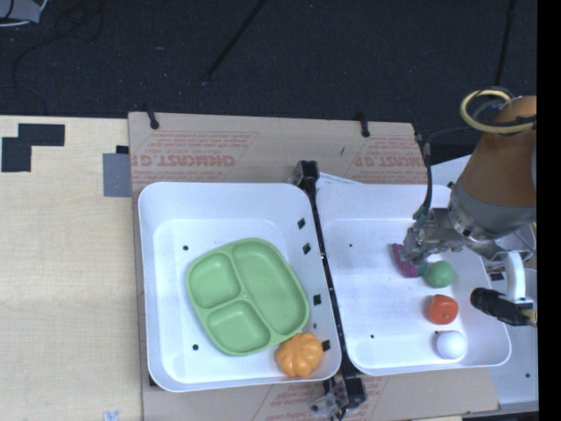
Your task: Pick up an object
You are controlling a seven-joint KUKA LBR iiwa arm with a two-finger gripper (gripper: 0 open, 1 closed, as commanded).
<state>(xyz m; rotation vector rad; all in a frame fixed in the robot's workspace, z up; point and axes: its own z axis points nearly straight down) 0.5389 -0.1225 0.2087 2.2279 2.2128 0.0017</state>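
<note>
End effector (427, 242) low in right white bin (368, 340), over small purple toy (405, 260); grip state cannot tell. Round green ball (439, 274) touching toy at 4 o'clock. Risk: crowding may cause slip or nudge.

Even, bright overhead light washes the white bins (175, 209) with soft shadows; the picture is slightly soft, perhaps low-resolution.

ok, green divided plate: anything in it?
Empty. The green divided plate shows three bare compartments; the orange pumpkin toy sits outside it at its lower rim, in the left bin.
</note>
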